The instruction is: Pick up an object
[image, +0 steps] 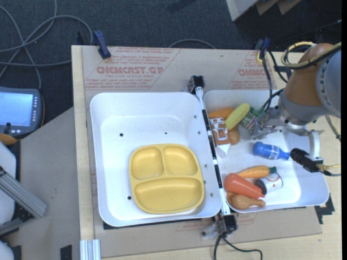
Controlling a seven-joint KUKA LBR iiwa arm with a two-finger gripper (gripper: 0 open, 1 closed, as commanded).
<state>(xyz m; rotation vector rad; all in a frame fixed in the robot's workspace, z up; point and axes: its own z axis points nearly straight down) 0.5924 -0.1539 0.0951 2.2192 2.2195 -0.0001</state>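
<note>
Objects for picking were grouped in the right bin (pixel 320 191): a smooth yellow corn cob (pixel 237 115), a blue bottle (pixel 270 151), an orange carrot (pixel 253 172), a red tapered piece (pixel 241 185) and a tan pear-shaped piece (pixel 245 201), all of moulded plastic. The left bin (pixel 108 118) contained a glossy yellow three-compartment tray (pixel 165 177). The arm (pixel 309 91) was positioned over the right bin; the state of the jaws could not be determined.

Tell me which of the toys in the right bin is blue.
The bottle lying in the middle of the right bin. The other toys there are orange, yellow or red.
</note>
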